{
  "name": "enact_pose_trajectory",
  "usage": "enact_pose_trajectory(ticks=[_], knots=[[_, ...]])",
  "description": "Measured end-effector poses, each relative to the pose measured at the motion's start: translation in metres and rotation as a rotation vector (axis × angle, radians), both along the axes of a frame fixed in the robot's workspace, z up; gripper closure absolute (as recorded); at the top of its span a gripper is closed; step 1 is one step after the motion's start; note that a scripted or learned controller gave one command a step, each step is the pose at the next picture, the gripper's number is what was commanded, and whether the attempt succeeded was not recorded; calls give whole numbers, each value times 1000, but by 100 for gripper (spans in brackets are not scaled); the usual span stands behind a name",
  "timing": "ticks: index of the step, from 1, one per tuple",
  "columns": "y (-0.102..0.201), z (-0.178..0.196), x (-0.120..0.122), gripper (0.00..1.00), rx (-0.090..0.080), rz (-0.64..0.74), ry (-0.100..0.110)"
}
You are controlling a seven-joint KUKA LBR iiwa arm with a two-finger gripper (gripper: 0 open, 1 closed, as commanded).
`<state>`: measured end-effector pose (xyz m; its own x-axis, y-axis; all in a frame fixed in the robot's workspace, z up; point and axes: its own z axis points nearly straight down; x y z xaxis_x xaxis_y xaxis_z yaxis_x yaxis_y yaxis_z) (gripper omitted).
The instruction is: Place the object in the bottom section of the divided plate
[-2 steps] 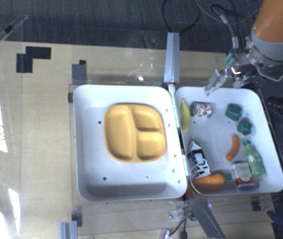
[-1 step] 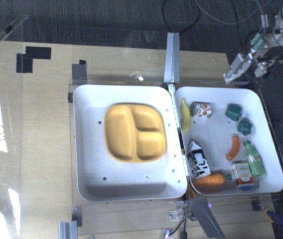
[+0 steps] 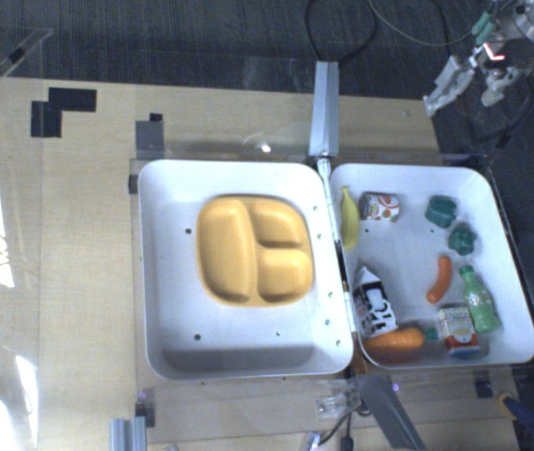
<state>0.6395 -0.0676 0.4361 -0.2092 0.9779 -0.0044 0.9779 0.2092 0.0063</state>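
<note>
1. Gripper (image 3: 474,71): top right corner, off beyond the bins over dark floor; arm cut off by the frame edge. Pale fingers look spread with nothing between them, though small and blurred.
2. Divided plate (image 3: 254,249): yellow, three sections, centred in the left bin (image 3: 168,346); all sections bare.
3. Right bin (image 3: 511,252), contents:
   - banana (image 3: 349,216), against the left wall;
   - small can (image 3: 380,207), just beside the banana, label unreadable;
   - two green items (image 3: 442,210), (image 3: 463,241), upper right, kind unclear;
   - sausage (image 3: 439,279), mid-bin;
   - green bottle (image 3: 479,301), lying flat;
   - black-and-white carton (image 3: 373,306), lying flat;
   - carrot (image 3: 396,342), at the near wall;
   - red-labelled packet (image 3: 457,328), partly under the bottle.
4. Table (image 3: 60,252): pale wood, black cable (image 3: 342,26) looping behind.
</note>
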Motion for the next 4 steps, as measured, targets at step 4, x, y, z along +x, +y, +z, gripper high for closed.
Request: enact_pose_trajectory(ticks=[4], knots=[[-136, 1, 31, 0, -4, 352, -1]])
